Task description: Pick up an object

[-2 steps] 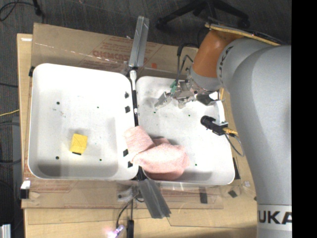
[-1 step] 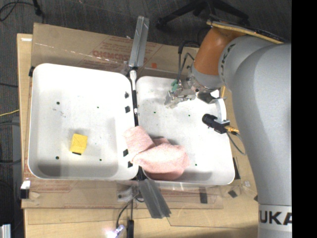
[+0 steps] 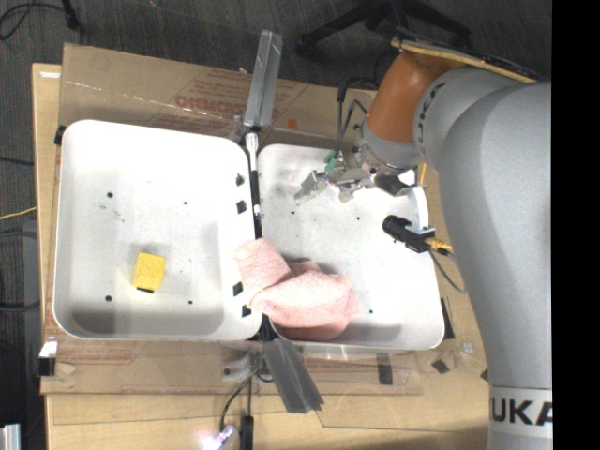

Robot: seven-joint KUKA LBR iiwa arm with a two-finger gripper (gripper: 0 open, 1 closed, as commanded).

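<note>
Gripper [image 3: 323, 182] is seen spread wide, nothing pinched, poised over the right bin's [image 3: 412, 331] far edge. Pink cloth [image 3: 295, 293] lies bunched at that bin's near-left corner; yellow block [image 3: 149, 272] sits near the left bin's [image 3: 75, 157] near-left corner.

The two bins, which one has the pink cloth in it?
The right bin; the pink cloth lies at its near-left corner. The left bin holds a yellow block.

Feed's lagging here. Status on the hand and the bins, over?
Hand over right bin, far end. Pink cloth at near-left corner, untouched. Yellow block in left bin.
</note>
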